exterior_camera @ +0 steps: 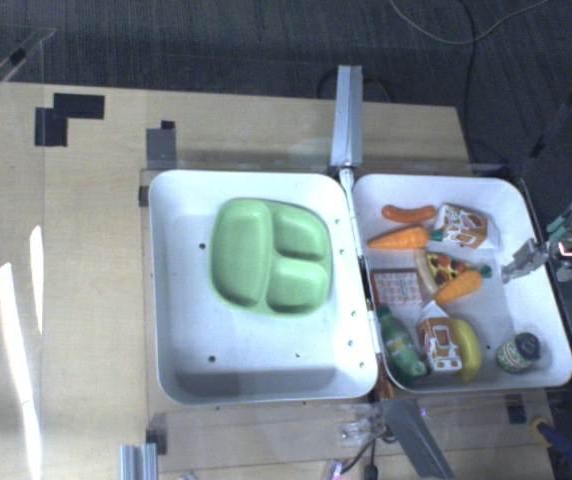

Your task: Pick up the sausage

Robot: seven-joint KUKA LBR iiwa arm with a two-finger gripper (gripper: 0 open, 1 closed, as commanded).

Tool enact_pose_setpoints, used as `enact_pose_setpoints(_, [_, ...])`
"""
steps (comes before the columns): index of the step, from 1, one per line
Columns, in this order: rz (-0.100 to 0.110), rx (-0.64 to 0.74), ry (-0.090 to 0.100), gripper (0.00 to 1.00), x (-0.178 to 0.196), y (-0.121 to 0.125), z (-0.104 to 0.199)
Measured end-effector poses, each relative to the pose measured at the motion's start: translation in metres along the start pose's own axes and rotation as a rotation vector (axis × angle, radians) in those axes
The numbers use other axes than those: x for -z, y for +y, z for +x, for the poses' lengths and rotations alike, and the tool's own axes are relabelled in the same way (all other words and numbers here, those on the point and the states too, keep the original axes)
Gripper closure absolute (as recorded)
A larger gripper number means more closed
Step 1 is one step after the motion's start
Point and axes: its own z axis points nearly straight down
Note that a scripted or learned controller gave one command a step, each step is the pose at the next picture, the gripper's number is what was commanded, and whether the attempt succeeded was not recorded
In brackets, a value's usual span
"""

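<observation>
The small reddish-orange toy sausage (408,211) lies untouched at the right white bin's (556,308) far end, beside a carrot. The gripper (526,260) hovers at the bin's right rim; whether it is open I cannot tell. The approach step is in hand: the next move likely calls for crossing over the clutter and descending on the sausage.

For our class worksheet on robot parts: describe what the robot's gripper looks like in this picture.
At the right bin's edge, the gripper shows pale grey metal parts tapering to a slim tip, with a small red-orange spot on the darker body behind. Blur hides finer markings.

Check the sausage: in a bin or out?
In. The sausage lies flat at the back of the right bin, just behind a carrot. The tool is at that bin's right edge, apart from it.
</observation>
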Motion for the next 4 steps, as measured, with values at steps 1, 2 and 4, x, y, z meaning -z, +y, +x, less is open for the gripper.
enact_pose_setpoints(1, [0.001,-0.151,0.001,0.00,-0.047,0.036,0.130])
enact_pose_setpoints(2, [-0.003,-0.225,0.001,0.00,-0.130,0.116,0.110])
enact_pose_setpoints(4, [0.015,-0.220,-0.010,0.00,-0.133,0.153,0.081])
